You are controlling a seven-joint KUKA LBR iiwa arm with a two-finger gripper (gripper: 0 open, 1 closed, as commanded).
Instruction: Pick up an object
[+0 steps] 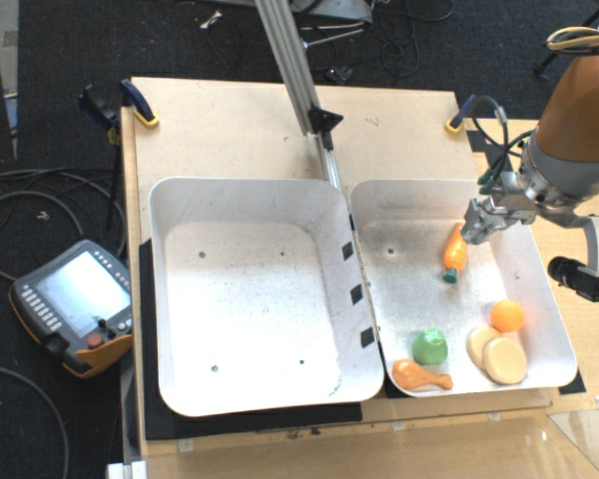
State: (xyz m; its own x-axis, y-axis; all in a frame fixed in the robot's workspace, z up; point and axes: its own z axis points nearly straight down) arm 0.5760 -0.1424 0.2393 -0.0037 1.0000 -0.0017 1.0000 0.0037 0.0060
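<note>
The arm reaches in from the right and its gripper (476,222) hangs over the right bin (399,208), near that bin's far right corner. The top of an orange carrot toy (455,253) sits right at the fingertips, its green end pointing toward the bin's near edge; whether the fingers are closed on it or merely touching it cannot be told from this slant. Along the right bin's near edge lie a green ball (430,346), a peach-coloured drumstick-shaped toy (420,374) just in front of it, and, toward the near right corner, two pale round pieces (497,355) lying against each other with a small orange ball (507,315) just behind them. The left bin (180,208) sits beside the right one, their inner walls touching. A handheld control pendant (72,307) lies on the floor off the bench's left edge.
</note>
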